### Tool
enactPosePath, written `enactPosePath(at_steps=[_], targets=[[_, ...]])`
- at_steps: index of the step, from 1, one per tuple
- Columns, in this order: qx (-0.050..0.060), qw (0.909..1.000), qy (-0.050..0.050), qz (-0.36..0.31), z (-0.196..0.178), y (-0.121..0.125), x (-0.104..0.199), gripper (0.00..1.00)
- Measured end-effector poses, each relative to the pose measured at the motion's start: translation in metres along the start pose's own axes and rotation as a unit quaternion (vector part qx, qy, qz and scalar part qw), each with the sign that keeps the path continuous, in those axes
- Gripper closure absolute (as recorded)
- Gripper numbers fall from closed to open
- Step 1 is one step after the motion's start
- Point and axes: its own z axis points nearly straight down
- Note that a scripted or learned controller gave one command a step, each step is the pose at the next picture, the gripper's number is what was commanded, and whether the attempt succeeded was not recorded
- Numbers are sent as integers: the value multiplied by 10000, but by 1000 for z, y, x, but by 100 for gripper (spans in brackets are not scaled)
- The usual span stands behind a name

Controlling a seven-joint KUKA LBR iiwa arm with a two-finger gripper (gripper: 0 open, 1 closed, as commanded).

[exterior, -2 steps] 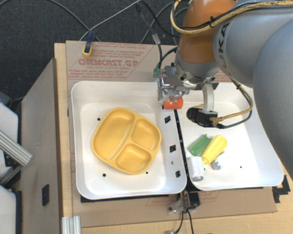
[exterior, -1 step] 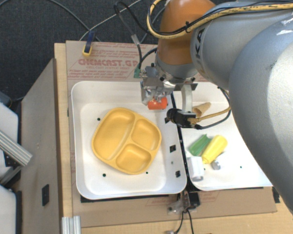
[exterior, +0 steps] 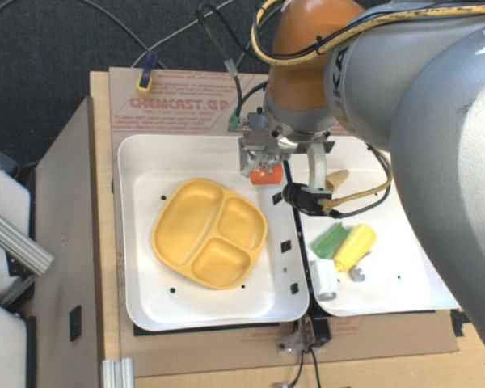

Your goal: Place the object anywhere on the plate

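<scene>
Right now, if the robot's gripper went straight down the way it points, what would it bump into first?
Probably the white floor of the left bin, beside the yellow plate's upper right edge. The gripper seems to carry a small orange object; depth is unclear.

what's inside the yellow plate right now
The yellow plate has three compartments, all showing bare yellow surface with nothing in them. The end effector with an orange object sits just past the plate's upper right rim, not over it.

A robotics lab, plainly: a big grey arm [exterior: 420, 95] looms over a plywood worktop [exterior: 194, 95] with two white bins [exterior: 137, 217], loose cables [exterior: 105, 18] and aluminium framing [exterior: 12, 237].
</scene>
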Motion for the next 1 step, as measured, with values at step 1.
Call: enactPosePath(at_steps=[1], targets=[[-1, 10000, -1, -1, 0, 0, 0, 0]])
